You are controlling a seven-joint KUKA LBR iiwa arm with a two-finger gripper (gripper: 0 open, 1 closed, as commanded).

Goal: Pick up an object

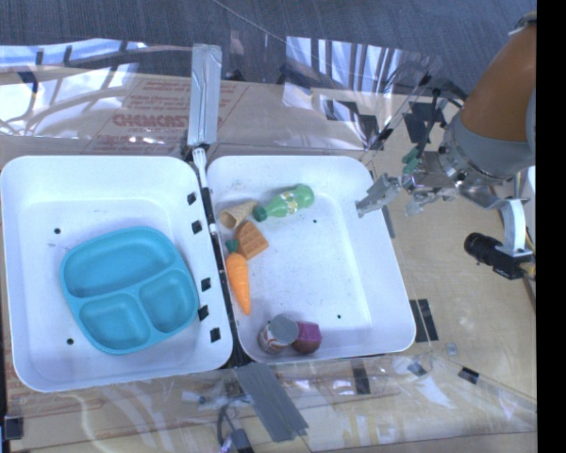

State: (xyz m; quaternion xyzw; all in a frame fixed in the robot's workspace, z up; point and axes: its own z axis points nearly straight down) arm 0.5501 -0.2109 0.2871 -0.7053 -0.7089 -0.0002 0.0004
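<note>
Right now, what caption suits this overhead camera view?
Robot arm beside right bin of toy food; blue tray in left bin.

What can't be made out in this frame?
- Gripper, camera view: fingers too small and blurred to read.
- Arm: cut off by the right edge.
- Jar: lying on its side, label unreadable.
- Small tan item beside the green bottle: too small to identify.

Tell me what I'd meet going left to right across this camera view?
Blue tray → carrot → green bottle → hand, over the right bin's edge.
</note>
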